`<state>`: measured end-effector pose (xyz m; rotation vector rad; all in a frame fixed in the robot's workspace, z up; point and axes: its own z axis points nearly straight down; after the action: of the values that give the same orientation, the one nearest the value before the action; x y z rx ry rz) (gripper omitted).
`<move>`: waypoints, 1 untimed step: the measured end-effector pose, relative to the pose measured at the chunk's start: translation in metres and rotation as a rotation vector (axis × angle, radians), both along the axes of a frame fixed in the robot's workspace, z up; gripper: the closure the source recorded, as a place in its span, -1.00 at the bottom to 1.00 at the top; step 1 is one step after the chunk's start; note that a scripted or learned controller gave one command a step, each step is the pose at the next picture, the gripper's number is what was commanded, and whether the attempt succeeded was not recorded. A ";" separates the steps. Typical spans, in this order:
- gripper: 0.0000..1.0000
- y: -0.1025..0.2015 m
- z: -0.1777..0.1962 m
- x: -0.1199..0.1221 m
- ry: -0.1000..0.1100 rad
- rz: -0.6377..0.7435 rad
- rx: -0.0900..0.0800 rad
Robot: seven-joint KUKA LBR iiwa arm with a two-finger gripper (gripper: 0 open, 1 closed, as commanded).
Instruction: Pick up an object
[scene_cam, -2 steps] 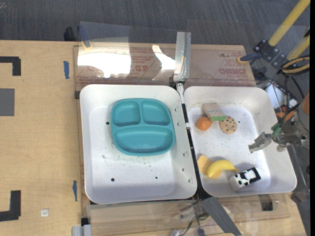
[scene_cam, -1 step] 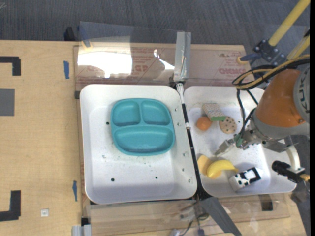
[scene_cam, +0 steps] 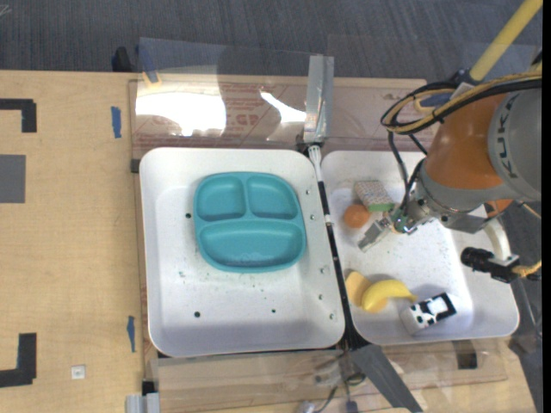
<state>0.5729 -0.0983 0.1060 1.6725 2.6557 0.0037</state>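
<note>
In the right bin point(scene_cam: 482, 317) lie an orange ball point(scene_cam: 355, 216), a small green-and-grey block point(scene_cam: 374, 195), a yellow banana point(scene_cam: 379, 292) and a black-and-white toy point(scene_cam: 430, 311). My gripper point(scene_cam: 376, 230) hangs low over the bin's left part, just right of the orange ball and below the block. Its fingers point(scene_cam: 370, 236) point down and to the left and stand slightly apart with nothing between them. The grey arm with its orange band point(scene_cam: 461, 157) reaches in from the right.
The left bin point(scene_cam: 164, 299) holds a teal divided plate point(scene_cam: 250, 220). A metal divider point(scene_cam: 317, 101) stands at the back between the bins. Cables point(scene_cam: 422, 101) loop above the arm. Bare white floor lies in the right bin's middle, right of the gripper.
</note>
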 end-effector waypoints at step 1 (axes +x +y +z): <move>-1.00 -0.004 -0.019 0.052 0.000 0.054 -0.001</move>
<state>0.6253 -0.1022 0.0868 1.5996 2.6996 0.0021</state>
